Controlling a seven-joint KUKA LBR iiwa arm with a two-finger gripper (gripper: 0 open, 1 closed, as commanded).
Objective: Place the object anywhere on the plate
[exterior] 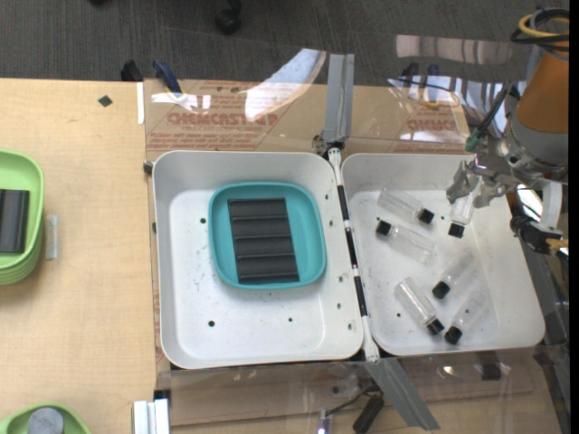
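Wooden bench (72, 333) under two white bins (181, 269)

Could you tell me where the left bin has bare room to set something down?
The left white bin has bare floor in a band around the teal plate, widest along the near edge. The plate's centre carries a dark ribbed block; only its rim margin is free. The right white bin is crowded with clear black-capped vials.
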